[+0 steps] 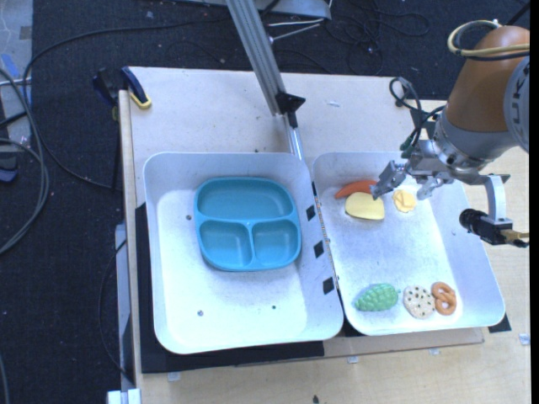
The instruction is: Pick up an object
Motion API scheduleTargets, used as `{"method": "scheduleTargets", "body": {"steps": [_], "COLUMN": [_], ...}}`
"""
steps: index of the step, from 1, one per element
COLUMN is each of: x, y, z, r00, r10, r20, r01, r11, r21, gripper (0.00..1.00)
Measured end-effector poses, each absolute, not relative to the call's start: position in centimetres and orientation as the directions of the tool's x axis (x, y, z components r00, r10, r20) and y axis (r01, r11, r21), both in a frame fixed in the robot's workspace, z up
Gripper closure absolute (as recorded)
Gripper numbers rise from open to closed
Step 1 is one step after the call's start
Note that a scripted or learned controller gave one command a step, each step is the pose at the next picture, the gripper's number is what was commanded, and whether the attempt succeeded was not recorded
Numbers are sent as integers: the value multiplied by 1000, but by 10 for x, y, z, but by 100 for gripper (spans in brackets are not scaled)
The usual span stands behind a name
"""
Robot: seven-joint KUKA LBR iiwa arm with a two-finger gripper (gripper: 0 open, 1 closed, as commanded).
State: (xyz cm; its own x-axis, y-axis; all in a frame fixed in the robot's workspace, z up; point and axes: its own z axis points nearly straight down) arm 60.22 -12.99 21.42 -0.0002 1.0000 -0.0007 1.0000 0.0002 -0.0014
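Currently — tool (pixel 406 183) fingers apart, over yellow piece (pixel 365 207) and small bit (pixel 404 200); risk — closing between them, gripping neither.

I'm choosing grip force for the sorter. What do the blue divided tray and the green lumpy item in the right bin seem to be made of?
The blue divided tray looks like moulded hard plastic: uniform colour, rounded compartments, a smooth, slightly matte face. The green lumpy item seems to be a plastic or rubbery toy food, judging by its bumpy, evenly coloured surface; whether it is soft or rigid can't be told from here.
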Motion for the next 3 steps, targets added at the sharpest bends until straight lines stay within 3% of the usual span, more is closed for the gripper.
{"method": "scheduleTargets", "body": {"steps": [2, 3], "x": [593, 594], "y": [-141, -141], "z": [108, 120], "r00": [1, 1], "r10": [1000, 1000], "r20": [0, -1], "r01": [1000, 1000], "r11": [-1, -1], "r21": [-2, 1], "gripper": [0, 100]}}
